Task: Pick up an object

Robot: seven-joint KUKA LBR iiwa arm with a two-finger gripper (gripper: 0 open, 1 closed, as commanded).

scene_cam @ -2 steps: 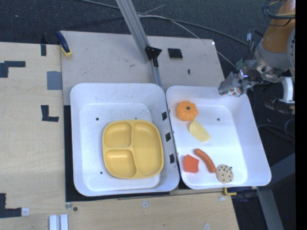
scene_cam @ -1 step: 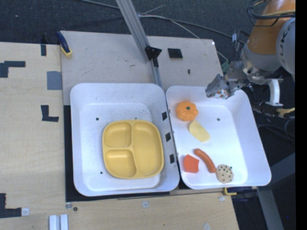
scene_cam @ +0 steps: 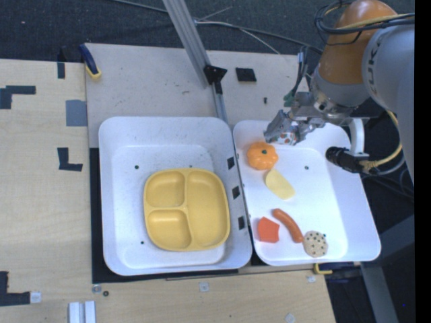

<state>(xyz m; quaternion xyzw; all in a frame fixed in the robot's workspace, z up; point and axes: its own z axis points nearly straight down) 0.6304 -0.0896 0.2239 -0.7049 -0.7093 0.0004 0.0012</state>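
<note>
Claw hovered at the far edge of the right bin, something small and red-white between its tips; held or not, can't tell. Best bet: lift straight up, slowly. Pumpkin sat just beside the claw, likeliest to get bumped. Yellow piece, sausage, red block, cookie lay nearer. Yellow tray in left bin.
</note>
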